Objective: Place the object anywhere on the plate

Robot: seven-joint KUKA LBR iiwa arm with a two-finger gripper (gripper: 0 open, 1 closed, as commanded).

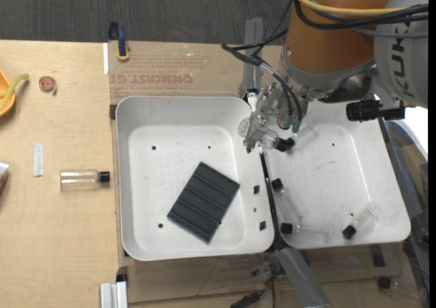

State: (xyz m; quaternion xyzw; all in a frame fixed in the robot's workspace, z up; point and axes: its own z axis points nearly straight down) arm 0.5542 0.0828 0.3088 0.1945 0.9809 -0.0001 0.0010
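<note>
The plate [204, 202] is a dark ribbed rectangle lying at a slant in the lower middle of the left bin [136, 119]. My gripper [261, 133] hangs over the divider between the two bins, above and to the right of the plate. A small clear vial with a black cap [289, 142] sits right beside the gripper's tip; whether it is gripped is unclear. Three more clear black-capped vials lie in the right bin [381, 163]: one near the divider [278, 188], one at the front left [300, 230], one at the front right [360, 222].
The arm's orange band [337, 7] and grey body loom over the right bin's back. On the wooden bench to the left lie a clear bottle [82, 177], a small red disc [46, 83] and an orange bowl [4, 95]. Cardboard [170, 71] sits behind the left bin.
</note>
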